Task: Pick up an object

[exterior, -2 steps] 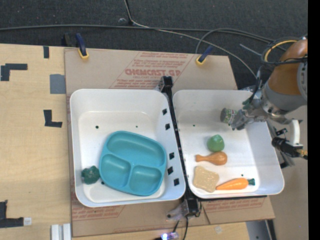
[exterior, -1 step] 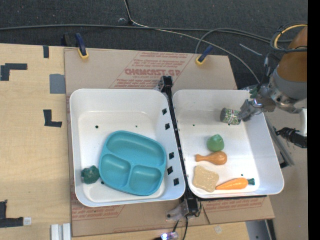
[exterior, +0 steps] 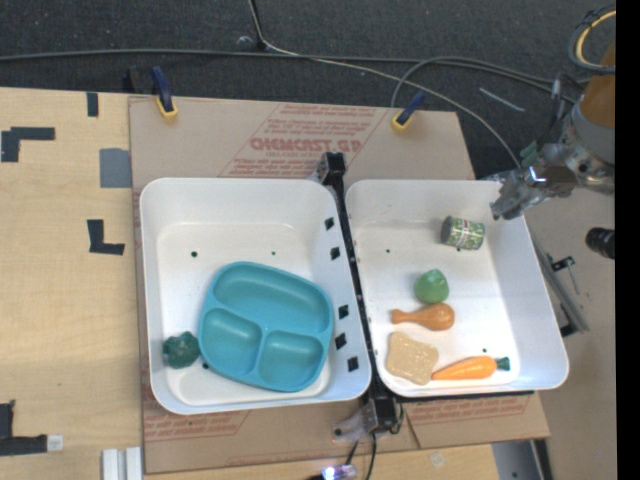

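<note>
Carrot hugs the right bin's front edge; end effector, grip unreadable, hovers over its far rim.

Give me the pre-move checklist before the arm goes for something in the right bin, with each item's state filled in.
1. Gripper above the right bin, at its far right corner: ok.
2. Nothing between the fingers: cannot tell.
3. Nearest target, the green can, lies apart from other items: ok.
4. Green ball sits close above the drumstick; room to grasp it alone: cannot tell.
5. Bread slice free of the carrot: not ok, they touch.
</note>
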